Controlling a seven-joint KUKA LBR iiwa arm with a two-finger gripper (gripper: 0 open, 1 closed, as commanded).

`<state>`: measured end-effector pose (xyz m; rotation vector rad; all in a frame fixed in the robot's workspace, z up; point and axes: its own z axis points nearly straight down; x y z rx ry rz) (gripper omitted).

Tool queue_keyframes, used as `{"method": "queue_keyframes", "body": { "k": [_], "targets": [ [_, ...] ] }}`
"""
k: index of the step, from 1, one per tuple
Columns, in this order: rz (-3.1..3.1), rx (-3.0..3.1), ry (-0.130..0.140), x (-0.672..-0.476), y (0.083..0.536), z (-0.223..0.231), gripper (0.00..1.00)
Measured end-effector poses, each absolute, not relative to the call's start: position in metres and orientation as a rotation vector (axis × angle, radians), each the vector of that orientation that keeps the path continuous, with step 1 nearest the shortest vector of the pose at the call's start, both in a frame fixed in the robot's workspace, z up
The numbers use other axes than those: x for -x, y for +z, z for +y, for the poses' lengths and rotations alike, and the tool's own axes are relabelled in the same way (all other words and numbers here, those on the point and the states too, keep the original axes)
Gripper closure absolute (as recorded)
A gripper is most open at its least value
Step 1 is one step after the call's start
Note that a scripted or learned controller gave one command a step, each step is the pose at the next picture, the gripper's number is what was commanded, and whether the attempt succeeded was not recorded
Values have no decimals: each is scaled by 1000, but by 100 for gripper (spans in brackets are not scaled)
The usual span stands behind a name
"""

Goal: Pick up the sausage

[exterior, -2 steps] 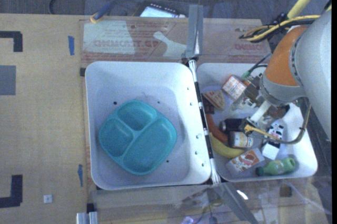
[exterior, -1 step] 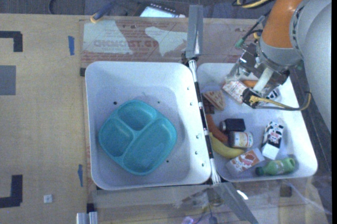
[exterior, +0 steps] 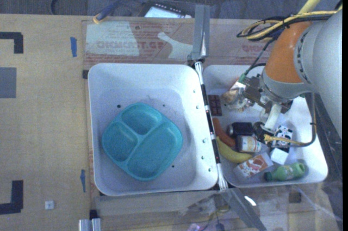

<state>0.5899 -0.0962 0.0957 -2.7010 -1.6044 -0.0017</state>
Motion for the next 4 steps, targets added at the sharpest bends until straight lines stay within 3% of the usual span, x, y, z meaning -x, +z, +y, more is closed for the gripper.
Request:
{"method": "queue_keyframes", "body": {
  "k": [1,2,3,4],
  "targets": [
    [-2006,2420,-7,-553,87,-96,0],
    [-2005,2425,-14,-555,98,-97,100],
    [-2051,2382,-1,-595,192,-124,100],
    [-1915,2487,2,-584,192,-30,100]
  ]
}}
